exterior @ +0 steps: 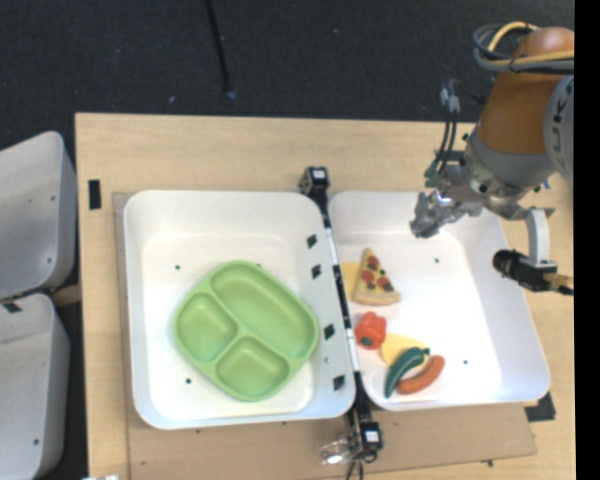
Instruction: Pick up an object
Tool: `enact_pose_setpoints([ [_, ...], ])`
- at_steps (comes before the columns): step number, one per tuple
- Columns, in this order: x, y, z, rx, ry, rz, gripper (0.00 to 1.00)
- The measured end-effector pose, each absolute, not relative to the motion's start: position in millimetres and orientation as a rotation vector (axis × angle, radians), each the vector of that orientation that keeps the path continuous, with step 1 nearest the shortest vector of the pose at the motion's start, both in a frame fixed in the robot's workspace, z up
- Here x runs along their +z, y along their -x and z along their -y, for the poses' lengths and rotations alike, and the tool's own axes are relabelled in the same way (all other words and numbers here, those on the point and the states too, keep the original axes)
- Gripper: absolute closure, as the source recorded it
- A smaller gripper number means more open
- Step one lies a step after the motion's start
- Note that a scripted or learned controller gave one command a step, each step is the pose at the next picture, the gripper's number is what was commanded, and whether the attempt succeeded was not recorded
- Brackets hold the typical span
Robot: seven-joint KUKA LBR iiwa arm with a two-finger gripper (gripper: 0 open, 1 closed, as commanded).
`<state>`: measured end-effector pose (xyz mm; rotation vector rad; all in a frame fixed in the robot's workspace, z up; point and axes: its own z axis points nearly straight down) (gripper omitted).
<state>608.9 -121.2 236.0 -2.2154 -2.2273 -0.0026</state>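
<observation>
Nothing has been picked up yet, as far as this view shows: every item lies loose on a bin floor, and the whole grasp is left to do.

Nearest the desk's front edge, in the front-left part of the right bin (500,368), sits a small cluster: a sausage (424,375) with a dark green pepper (404,366) lying against it, both touching a yellow wedge (400,347) just behind. A red pepper (371,328) rests beside that wedge, close to the divider between the bins. Farther back along the same left wall lies a pizza slice (373,278), on or against a yellow piece (I cannot tell which).

The left bin (140,268) carries a green divided tray (245,328), lying flat toward its front half.

Farthest back, the pincer (427,215) hangs over the rear part of the right bin, near its back edge, under the grey-and-orange arm reaching in from the right. It holds nothing that can be seen, and whether it is spread or closed is not legible at this size. The pizza slice is the closest candidate, lying forward and to the left of the pincer with bare bin floor between them; the pepper-and-sausage cluster lies well apart, toward the front. By my reading, a descent and a shift toward the left wall remain before any grip.
</observation>
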Motion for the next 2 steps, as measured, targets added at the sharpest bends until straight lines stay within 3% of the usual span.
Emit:
enact_pose_setpoints([
  [2, 254, -572.7, 11, -0.003, 2.212, 2.229, 1.00],
])
